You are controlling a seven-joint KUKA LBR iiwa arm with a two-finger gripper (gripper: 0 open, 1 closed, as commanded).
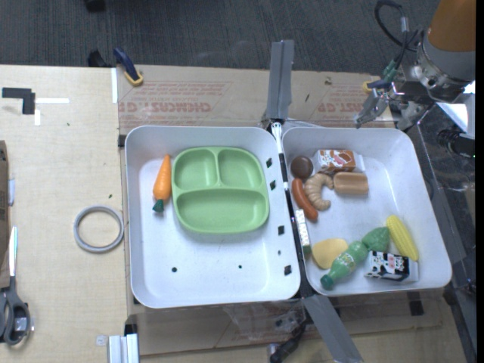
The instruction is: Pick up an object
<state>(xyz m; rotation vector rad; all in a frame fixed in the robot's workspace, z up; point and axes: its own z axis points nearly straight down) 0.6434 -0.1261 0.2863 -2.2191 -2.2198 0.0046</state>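
The worktop [60, 142] carries 2 shallow white bins side by side. The left bin [204, 278] holds a green divided plate [221, 190] with 3 compartments, and a toy carrot [162, 181] lies just beside the plate's left edge, upright along it.

The right bin [423, 203] holds everything I could pick. Its far half has a brown ball [301, 166], a small printed packet [336, 159], a tan bread-like roll [351, 184], a pale curled piece [320, 190] that I take for a shrimp or croissant, though the view is too coarse to be sure, and a red sausage [304, 199] near the divider. The near half has a yellow corn cob [402, 237], a green leafy piece [376, 239], a green bottle [344, 267] lying on its side, a yellow wedge [330, 252] touching the bottle, and a small black-and-white carton [389, 265].

My arm [454, 21] comes in from the upper right corner. My end effector [376, 104] hangs over the cardboard [197, 97] just beyond the right bin's far rim, well apart from every object in that bin; the packet and roll lie nearest. Nothing sits between its fingers, and I cannot tell whether they are apart or together.

On the worktop left of the bins lie a grey tape ring [99, 228] and scissors [15, 312].
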